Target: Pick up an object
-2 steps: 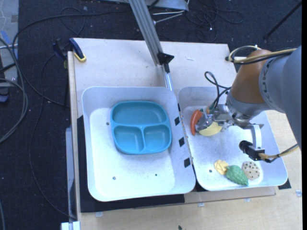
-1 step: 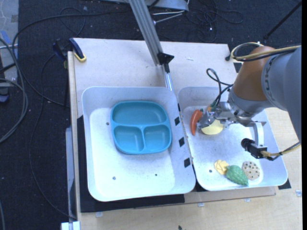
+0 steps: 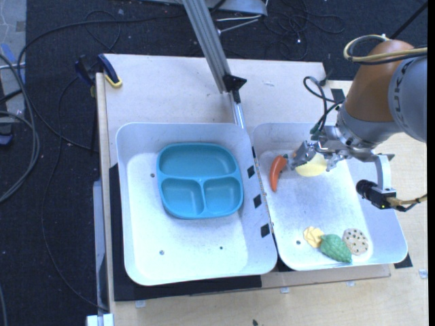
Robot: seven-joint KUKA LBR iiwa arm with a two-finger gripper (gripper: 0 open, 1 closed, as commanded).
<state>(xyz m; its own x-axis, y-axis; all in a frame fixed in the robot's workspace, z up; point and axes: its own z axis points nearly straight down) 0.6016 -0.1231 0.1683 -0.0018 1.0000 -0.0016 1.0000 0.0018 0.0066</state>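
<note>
Partly hidden: yellow object (image 3: 312, 169) under pincer (image 3: 307, 156); grip unclear.

tray (image 3: 200, 189) in left bin (image 3: 136, 250)

the two bins, left bin (image 3: 136, 250) and right bin (image 3: 380, 229), look like smooth white plastic with a dull sheen. the divided plate (image 3: 200, 180) is matt blue plastic, evenly coloured. the worktop (image 3: 170, 87) shows a pale, flat, wood-like board, unpolished. the arm (image 3: 387, 94) has a glossy orange band and smooth grey casing that catches light. the slanted pole (image 3: 207, 36) looks like brushed metal. the carrot (image 3: 275, 172) seems shiny orange plastic; the cookie (image 3: 355, 240) looks rough and speckled; the green piece (image 3: 334, 247) appears textured. the floor (image 3: 54, 148) is dark, coarse carpet.
</note>
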